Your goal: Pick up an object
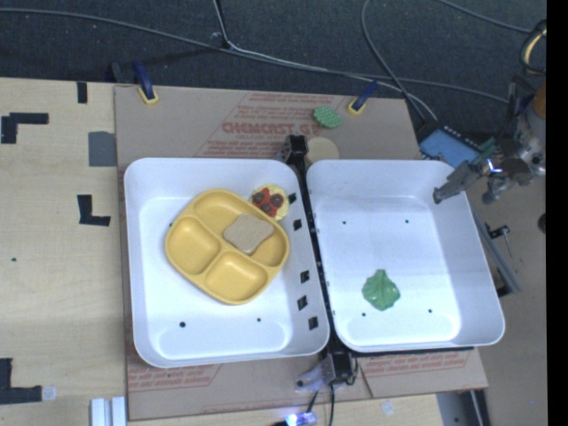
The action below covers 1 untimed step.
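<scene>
While the left bin holds a yellow tray, the right bin holds a green leaf; tool state unclear.

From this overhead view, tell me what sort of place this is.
Probably a robotics lab bench set up for pick-up trials. Two white bins sit clamped on a cardboard sheet, loose cables trail across it, and toy food such as a green leaf and a yellow divided plate serves as props.
</scene>
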Each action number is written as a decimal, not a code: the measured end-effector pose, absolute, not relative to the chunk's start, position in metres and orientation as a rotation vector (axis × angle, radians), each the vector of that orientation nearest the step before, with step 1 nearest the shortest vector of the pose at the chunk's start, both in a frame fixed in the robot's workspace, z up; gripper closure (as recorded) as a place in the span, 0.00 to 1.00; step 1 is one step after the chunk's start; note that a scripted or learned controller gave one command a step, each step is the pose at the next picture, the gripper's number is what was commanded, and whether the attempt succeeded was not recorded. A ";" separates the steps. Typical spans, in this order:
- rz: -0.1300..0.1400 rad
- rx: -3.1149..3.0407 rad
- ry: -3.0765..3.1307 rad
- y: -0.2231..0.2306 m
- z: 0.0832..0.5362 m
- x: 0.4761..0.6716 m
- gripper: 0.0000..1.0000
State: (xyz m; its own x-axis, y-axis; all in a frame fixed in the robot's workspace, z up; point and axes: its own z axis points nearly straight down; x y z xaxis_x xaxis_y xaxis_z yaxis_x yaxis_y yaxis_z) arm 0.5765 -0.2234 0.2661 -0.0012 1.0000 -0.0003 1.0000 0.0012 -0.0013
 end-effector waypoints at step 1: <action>0.005 -2.217 -2.220 -0.214 0.217 0.575 0.00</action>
